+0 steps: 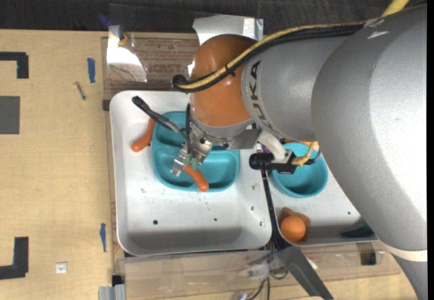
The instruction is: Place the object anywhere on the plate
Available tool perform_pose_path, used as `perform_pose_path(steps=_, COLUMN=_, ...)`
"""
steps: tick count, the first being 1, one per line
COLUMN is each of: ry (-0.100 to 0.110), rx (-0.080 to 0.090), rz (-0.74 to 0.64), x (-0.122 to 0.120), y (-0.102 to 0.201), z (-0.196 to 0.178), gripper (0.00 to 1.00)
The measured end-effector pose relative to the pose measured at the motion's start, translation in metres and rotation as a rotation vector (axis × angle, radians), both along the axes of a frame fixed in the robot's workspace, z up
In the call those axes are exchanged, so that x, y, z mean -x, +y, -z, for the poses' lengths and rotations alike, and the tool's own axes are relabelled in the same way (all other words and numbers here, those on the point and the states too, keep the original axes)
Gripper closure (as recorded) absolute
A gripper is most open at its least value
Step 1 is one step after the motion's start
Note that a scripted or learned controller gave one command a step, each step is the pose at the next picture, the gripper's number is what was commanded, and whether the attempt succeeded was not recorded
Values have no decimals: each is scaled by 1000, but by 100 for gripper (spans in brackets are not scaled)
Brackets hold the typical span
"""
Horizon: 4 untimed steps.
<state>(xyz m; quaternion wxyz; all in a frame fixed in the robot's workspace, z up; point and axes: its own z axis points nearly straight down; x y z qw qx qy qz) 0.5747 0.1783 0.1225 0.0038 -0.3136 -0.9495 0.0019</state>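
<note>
One gripper over teal plate — two white bins, one orange ball

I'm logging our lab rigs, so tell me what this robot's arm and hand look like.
The arm is bulky, rounded and light grey, with a glossy orange band above the wrist and dark lettering beside it. A yellow and black cable runs along its top. The hand is small, metallic silver-grey.

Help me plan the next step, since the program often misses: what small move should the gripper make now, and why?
Probably a short straight lift. The gripper is low over the teal plate in the left bin, and the orange carrot-like piece already lies on the plate at its tip. Rising would show whether the piece stays there.
</note>
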Motion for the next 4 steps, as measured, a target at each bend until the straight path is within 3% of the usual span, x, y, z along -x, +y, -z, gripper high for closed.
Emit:
perform_pose_path(steps=1, ry=-23, rx=-4, rz=-73, x=-87, y=-16, z=-135, gripper=100)
perform_pose_path(steps=2, ry=-10, rx=0, rz=-55, x=-45, y=-86, z=-94, gripper=100)
perform_pose_path(steps=3, ry=-8, rx=1, rz=1, x=18, y=-154, z=-61, gripper=100)
perform_pose_path(steps=4, ry=-20, rx=-3, rz=-56, x=-46, y=-151, z=-132, gripper=100)
